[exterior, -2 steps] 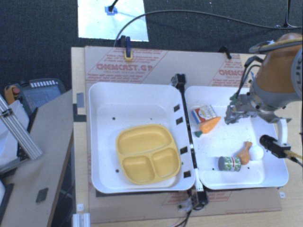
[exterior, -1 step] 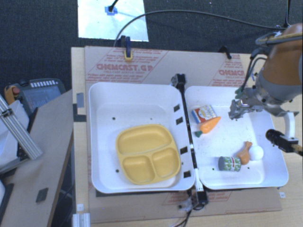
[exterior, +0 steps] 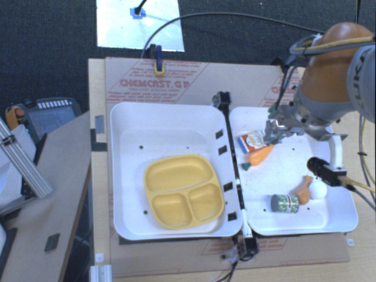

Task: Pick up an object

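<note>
The right bin (exterior: 335,219) holds an orange toy carrot (exterior: 259,155), a red and white packet (exterior: 253,140), a small green-labelled can (exterior: 285,203) lying on its side, and a tan drumstick with a white end (exterior: 310,188). My gripper (exterior: 276,133) hangs low over the bin's upper left part, right above the packet and the carrot's thick end. Its tips are dark and small against the bin, so their spacing is unclear. Nothing is seen lifted off the bin floor.
The left bin (exterior: 129,128) holds a yellow three-compartment tray (exterior: 183,190). A black divider strip (exterior: 231,157) runs between the bins. A black cable and fitting (exterior: 326,172) lie over the right bin's right side. A grey pendant (exterior: 50,115) sits at far left.
</note>
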Controlling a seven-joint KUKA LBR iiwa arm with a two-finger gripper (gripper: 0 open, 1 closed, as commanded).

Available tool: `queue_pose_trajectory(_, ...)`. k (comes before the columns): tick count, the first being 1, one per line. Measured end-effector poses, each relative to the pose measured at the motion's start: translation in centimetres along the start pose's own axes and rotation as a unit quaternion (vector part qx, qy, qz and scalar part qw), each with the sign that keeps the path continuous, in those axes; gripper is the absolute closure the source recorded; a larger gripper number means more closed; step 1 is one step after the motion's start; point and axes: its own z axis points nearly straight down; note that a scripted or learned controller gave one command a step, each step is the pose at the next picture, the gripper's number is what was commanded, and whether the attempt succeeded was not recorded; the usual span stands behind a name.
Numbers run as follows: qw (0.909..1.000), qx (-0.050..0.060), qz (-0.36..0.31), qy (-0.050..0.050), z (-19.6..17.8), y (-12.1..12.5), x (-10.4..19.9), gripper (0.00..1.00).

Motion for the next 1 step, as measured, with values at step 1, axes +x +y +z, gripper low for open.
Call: queue_pose_trajectory(1, 1.0, 0.001, 0.001, 0.0, 0.82, 0.7, 4.36, 1.0)
